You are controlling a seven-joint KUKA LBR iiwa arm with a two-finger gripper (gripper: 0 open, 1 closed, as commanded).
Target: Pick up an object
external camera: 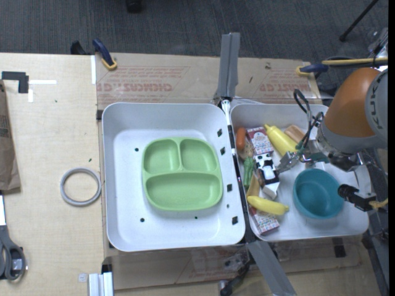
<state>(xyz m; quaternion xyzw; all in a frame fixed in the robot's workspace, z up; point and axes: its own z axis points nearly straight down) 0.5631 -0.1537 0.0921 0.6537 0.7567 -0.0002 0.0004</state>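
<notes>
The right bin (311, 231) holds a jumble of objects: a yellow mustard bottle (279, 139), a red and white carton (259, 142), a black and white item (266, 167), a banana (267, 205), a blue bowl (316, 193) and a red packet (265, 224). My gripper (291, 160) hangs low in this bin, just left of the arm's orange band (352, 106). It sits between the mustard bottle and the blue bowl, close to the black and white item. Nothing is visibly held.
The left bin (117, 165) contains a green divided plate (182, 173). On the bench to the left lie a tape ring (80, 185), scissors (11, 259) and a brown paper bag (7, 147). Clamps (105, 53) sit at the cardboard's far edge.
</notes>
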